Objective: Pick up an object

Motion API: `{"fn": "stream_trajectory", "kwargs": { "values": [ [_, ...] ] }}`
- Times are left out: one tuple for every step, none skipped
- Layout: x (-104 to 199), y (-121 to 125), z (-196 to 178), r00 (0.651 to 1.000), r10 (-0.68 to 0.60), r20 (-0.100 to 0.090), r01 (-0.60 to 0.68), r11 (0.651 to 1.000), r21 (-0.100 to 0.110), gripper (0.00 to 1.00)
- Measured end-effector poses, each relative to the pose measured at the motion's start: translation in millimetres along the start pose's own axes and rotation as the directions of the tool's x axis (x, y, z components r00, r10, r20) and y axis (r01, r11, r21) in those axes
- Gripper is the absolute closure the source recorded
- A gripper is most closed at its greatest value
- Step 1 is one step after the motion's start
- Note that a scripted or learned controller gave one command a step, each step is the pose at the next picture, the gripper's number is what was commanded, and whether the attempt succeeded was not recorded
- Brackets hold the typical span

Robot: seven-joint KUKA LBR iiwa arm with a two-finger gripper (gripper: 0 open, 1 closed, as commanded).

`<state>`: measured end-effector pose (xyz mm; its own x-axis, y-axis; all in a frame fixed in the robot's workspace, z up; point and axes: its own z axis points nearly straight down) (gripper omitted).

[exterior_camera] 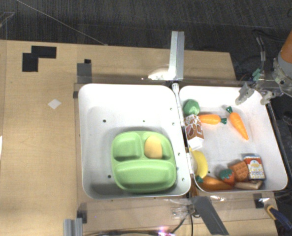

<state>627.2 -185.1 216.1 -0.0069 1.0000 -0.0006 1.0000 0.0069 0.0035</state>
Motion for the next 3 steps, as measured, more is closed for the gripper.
{"fn": "stream_trajectory", "kwargs": {
  "values": [
    [25.9,-16.0,106.2,0.999,0.043,0.0,-0.043,0.999,-0.003,0.0],
    [34.6,-20.3,125.7,0.999,0.036,0.002,-0.036,0.999,-0.009,0.0],
    [37.0,-16.9,112.2,0.999,0.034,-0.001,-0.034,0.999,-0.018,1.0]
  ]
}}
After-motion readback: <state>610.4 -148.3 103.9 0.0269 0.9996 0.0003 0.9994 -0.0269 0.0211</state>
